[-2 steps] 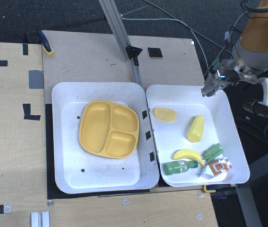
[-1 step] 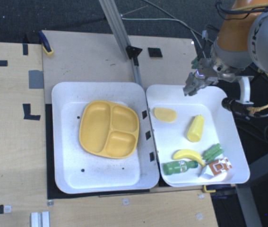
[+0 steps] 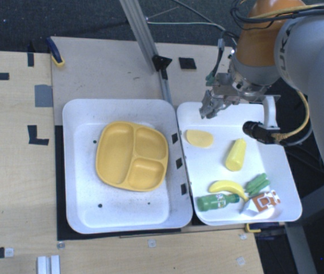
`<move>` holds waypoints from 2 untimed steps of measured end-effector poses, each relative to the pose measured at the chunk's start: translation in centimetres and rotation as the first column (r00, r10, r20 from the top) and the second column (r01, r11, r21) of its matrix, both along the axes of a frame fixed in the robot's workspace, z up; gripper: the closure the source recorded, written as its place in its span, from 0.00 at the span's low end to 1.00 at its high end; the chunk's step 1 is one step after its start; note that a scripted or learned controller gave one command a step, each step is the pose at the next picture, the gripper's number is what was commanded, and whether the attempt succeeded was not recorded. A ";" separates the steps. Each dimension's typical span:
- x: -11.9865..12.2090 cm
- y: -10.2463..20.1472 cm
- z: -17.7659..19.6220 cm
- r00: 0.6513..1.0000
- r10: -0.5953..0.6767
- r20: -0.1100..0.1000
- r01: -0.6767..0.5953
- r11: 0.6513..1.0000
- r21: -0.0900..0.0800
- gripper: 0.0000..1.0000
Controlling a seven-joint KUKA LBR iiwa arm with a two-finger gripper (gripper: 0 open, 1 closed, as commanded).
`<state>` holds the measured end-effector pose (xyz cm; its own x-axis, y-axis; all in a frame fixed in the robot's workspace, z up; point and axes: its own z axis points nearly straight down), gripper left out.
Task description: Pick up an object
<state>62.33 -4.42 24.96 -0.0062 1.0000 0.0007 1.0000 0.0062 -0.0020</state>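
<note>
Two white bins sit side by side before you. Left bin [image 3: 76,170]: one yellow divided tray [image 3: 132,156], three compartments, lying flat near the middle. Right bin [image 3: 284,178], from its left side across: one pale yellow disc [image 3: 199,138] near the far-left corner; one green bottle [image 3: 217,201] on its side along the near edge; one banana [image 3: 228,188] just above the bottle and touching it; one yellow cylinder [image 3: 236,154] tilted near the centre; one green ridged piece [image 3: 257,184] right of the banana; one orange-and-white carton [image 3: 263,202] at the near-right corner. Gripper [image 3: 208,111]: you see it above the right bin's far-left corner, beyond the disc, nothing between its fingers; whether they stand apart or together you cannot tell from this angle.
</note>
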 end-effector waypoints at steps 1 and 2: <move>0.4 4.9 0.2 1.000 -0.002 0.001 0.002 1.000 -0.001 1.00; 0.8 9.6 -0.1 1.000 -0.002 0.001 0.002 1.000 -0.001 1.00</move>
